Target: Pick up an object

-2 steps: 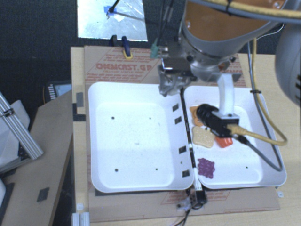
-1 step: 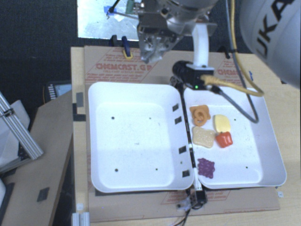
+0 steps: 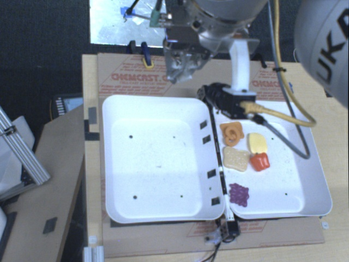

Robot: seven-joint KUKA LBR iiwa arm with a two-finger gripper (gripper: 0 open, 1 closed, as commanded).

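Observation:
Several small toy foods lie in the right bin (image 3: pixel 297 187): an orange pretzel-shaped piece (image 3: pixel 233 132), a yellow piece (image 3: pixel 258 142), a beige bread slice (image 3: pixel 236 159), a red pepper (image 3: pixel 260 161) and a purple grape bunch (image 3: pixel 239 194). My gripper (image 3: pixel 182 70) hangs high over the back edge of the left bin (image 3: pixel 158 162), well away from the foods and to their upper left. Nothing is visibly held in it.
The two white bins sit side by side on a cardboard sheet (image 3: pixel 131 75), joined by a black hinge strip (image 3: pixel 217 157). A blue and yellow clamp (image 3: pixel 146 56) stands at the cardboard's back edge. An aluminium rail (image 3: pixel 22 152) leans at the far left.

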